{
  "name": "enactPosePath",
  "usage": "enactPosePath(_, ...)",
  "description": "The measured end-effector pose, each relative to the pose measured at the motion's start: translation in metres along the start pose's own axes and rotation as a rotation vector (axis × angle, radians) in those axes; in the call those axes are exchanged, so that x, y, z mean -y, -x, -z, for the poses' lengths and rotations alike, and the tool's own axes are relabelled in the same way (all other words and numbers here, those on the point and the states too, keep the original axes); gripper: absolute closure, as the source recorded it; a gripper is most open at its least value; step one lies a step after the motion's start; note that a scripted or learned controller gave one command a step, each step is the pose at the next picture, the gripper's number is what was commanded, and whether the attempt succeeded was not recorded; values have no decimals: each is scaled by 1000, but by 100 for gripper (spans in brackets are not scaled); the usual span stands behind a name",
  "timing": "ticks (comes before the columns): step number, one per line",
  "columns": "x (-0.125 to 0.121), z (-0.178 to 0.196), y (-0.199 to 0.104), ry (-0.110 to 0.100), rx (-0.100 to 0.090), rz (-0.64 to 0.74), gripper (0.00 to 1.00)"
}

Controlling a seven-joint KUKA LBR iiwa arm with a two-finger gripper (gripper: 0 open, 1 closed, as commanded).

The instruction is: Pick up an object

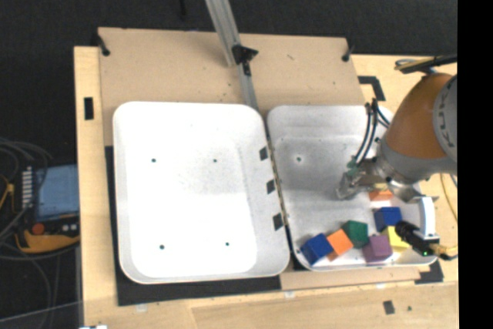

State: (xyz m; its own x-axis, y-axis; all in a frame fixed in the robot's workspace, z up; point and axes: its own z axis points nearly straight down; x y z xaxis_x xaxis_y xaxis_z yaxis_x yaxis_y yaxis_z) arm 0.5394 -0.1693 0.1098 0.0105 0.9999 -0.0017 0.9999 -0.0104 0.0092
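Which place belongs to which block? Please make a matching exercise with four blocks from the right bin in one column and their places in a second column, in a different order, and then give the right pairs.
Blocks:
1. orange block
2. green block
3. purple block
4. blue block at the bin's front left

Places:
A. nearest the front left corner of the right bin
B. between that blue block and the green one
C. just left of the yellow block
D. just behind the orange block and the purple one

Pairs: 1-B, 2-D, 3-C, 4-A
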Motion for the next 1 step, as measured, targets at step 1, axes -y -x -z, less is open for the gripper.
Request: enactPosePath(1,-6,64,3,-1,0,15,100)
